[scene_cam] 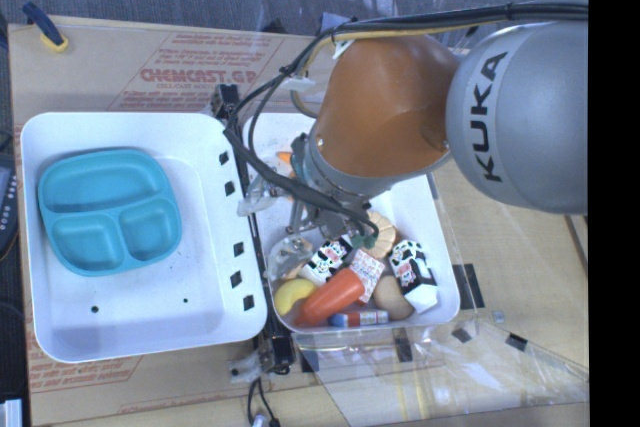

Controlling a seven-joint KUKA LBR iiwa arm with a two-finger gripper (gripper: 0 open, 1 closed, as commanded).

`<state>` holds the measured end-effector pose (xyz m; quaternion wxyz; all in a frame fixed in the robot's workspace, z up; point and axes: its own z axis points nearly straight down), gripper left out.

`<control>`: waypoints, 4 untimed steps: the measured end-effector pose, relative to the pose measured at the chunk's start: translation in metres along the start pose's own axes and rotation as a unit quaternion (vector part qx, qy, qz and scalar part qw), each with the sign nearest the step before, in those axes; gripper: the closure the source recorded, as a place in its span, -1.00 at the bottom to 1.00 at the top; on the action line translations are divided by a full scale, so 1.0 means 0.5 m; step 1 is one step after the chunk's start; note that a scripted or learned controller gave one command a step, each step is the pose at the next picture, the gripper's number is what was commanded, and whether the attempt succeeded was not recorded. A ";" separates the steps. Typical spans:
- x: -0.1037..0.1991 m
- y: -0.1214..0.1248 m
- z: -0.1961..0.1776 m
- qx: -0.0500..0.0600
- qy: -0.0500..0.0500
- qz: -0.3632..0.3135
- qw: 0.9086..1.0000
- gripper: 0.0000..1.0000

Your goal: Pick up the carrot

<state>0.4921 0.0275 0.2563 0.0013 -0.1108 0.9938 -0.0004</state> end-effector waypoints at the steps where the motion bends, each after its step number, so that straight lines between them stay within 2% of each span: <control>1: -0.064 -0.225 0.087 0.000 0.001 -0.107 0.994 -1.00; 2: -0.103 -0.295 0.287 0.000 0.002 -0.005 1.000 -1.00; 3: -0.108 -0.292 0.262 0.000 -0.001 -0.008 1.000 1.00; 4: -0.173 -0.172 0.075 0.000 -0.006 0.029 1.000 1.00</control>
